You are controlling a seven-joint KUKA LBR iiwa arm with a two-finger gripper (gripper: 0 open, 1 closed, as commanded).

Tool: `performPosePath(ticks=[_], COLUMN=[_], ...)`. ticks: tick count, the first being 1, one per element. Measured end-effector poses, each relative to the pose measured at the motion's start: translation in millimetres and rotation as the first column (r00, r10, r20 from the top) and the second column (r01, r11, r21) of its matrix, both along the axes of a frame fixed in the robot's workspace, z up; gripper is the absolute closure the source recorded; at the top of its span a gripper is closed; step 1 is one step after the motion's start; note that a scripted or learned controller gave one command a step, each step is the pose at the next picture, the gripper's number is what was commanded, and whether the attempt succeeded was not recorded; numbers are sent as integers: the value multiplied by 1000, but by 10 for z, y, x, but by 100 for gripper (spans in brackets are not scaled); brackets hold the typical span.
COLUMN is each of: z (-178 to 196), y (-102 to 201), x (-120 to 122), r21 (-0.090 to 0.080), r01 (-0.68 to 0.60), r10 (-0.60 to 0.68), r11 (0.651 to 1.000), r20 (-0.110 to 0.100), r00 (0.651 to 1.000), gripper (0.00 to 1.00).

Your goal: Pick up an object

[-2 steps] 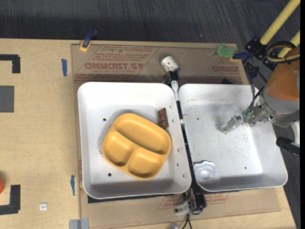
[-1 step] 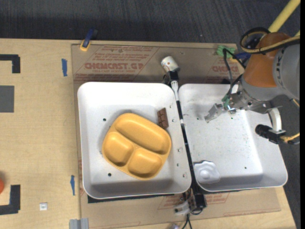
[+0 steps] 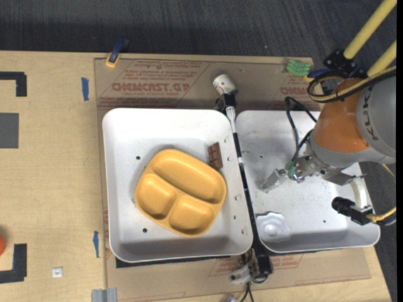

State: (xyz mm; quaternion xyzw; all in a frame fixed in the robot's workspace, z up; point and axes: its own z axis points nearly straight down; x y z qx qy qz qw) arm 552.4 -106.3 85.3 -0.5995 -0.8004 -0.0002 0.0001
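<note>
Gripper (image 3: 275,179) low in right bin (image 3: 327,228); yellow three-compartment tray (image 3: 181,191) in left bin (image 3: 126,168)

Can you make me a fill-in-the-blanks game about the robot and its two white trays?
1. The yellow plate with three sections lies in the ____ bin.
2. The small brown block sits beside the plate's upper ____ edge.
3. The end effector is over the ____ bin.
4. The band above the arm's wrist is ____.

Missing words: left, right, right, orange
</note>
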Motion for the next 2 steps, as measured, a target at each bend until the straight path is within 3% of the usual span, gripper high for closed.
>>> performPosePath(ticks=[1,2], z=[-1,861], y=[70,-279], x=[-729,-724], r21=[0,-2], r01=[-229,54], r10=[229,-54], r11=[974,999], r20=[1,3], r00=[974,999], gripper=[0,0])
